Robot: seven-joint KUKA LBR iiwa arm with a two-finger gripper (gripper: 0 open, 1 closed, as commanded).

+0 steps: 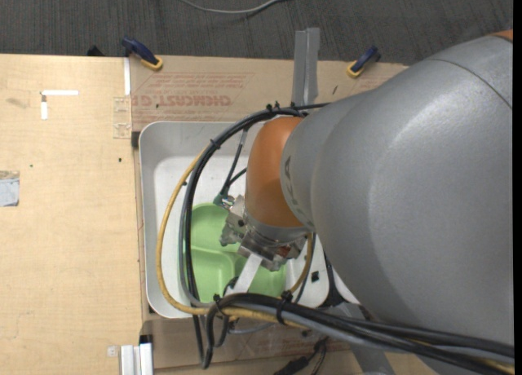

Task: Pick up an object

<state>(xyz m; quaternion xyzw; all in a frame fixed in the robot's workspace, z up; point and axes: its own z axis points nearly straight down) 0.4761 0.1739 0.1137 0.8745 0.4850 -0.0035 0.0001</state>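
A light green, plate-like object lies in the white bin on its near side. The arm's wrist, with its orange band, hangs right over the green object and covers its right part. The gripper points down into the bin at the object's right edge, hidden under the wrist flange. A pale strip runs from the flange down toward the bin's front rim. Cables loop around the wrist and across the bin.
The large grey arm body fills the right half of the view and hides the second bin. A cardboard sheet and two clamps sit behind the bin. Bare wooden bench lies to the left.
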